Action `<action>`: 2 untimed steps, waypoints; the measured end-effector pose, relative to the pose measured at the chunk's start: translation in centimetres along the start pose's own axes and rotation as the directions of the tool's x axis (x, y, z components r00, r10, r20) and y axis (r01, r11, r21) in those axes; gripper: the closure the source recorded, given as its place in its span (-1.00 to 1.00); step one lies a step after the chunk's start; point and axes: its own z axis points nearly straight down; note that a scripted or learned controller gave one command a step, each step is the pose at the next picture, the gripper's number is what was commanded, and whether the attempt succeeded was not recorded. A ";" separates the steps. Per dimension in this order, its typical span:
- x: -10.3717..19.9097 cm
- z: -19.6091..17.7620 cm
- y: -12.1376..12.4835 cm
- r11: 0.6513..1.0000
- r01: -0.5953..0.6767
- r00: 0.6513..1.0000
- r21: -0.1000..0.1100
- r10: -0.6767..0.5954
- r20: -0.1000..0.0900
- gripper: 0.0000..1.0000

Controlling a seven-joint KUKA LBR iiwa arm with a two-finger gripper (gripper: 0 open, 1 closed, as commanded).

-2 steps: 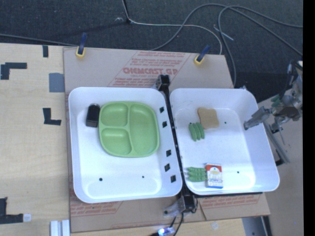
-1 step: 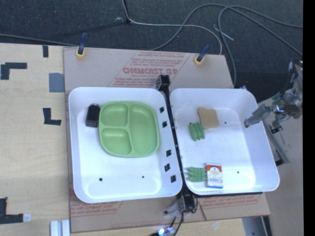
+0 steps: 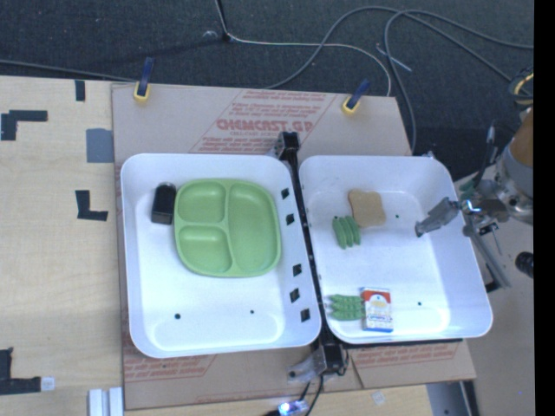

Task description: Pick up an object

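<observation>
Objects for picking lie across two white bins on my bench. In the right bin (image 3: 434, 173), a tan sponge-like block (image 3: 367, 207) sits toward the far side, with a small green ridged piece (image 3: 346, 231) just beside it on the left, nearly touching. Near that bin's front edge, a second green piece (image 3: 344, 307) rests against a small red-and-white carton (image 3: 376, 309). The left bin (image 3: 139, 258) holds a light green divided plate (image 3: 228, 228), three compartments showing, with a small black block (image 3: 163, 204) just beside its left rim.

My gripper (image 3: 431, 222) reaches in over the right bin's right side, one grey finger slanting down toward the bin floor, well apart from the tan block and the carton. Nothing sits between my fingers that I can make out; whether they are spread or closed I cannot tell from this angle.

Both bins rest on a cardboard sheet (image 3: 260, 120) held by two yellow clamps (image 3: 142, 87) at its far edge.
</observation>
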 end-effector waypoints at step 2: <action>1.0 10.7 -0.7 1.000 0.000 1.000 0.000 0.000 0.000 -1.00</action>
